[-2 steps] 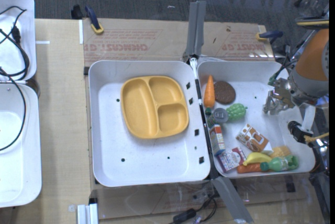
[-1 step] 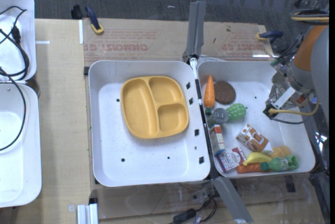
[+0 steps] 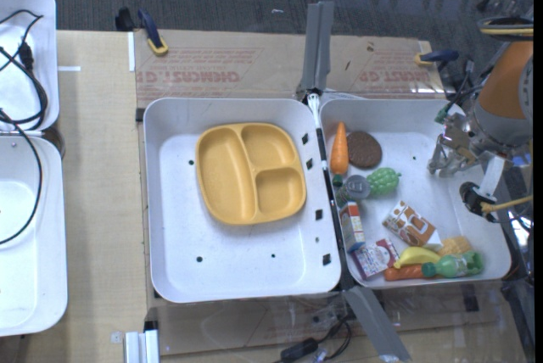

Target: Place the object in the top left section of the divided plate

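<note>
- Two white bins sit side by side on the counter [image 3: 93,141].
- Yellow divided plate [image 3: 251,173] lies in the left bin [image 3: 170,268].
- Gripper [image 3: 447,159] hovers over the right bin [image 3: 501,259]; its opening I cannot tell.
- Carrot [image 3: 339,147], cookie [image 3: 365,149] and other toy foods lie below.

Wooden bench [image 3: 93,183] carries 2 shallow white bins side by side; left bin [image 3: 170,268] and right bin [image 3: 407,120] touch along a grey divider; brown cardboard sheet [image 3: 221,64] lies just behind the left bin.
</note>
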Motion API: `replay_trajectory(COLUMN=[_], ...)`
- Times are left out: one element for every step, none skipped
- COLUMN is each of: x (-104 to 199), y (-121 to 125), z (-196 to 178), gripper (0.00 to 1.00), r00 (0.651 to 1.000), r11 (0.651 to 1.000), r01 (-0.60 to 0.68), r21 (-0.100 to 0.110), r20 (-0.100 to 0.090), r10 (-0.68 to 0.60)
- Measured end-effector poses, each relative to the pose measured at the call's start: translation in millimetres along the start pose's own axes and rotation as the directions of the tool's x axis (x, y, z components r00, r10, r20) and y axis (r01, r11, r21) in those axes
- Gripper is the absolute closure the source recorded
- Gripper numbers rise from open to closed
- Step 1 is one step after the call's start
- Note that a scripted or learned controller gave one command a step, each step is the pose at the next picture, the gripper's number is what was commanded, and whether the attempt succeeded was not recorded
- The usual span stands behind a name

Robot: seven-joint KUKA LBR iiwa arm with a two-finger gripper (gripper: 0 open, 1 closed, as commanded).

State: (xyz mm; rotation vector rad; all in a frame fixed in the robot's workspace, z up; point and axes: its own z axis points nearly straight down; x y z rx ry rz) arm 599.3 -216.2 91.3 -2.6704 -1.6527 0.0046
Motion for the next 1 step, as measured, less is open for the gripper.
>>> replay_trajectory(x=[7.5], y=[-1.0], z=[-0.2], gripper=[1.0], r00=[0.941], r11=[0.941], r01=[-0.339], r21=[0.0], r20=[0.0], r10=[0.339])
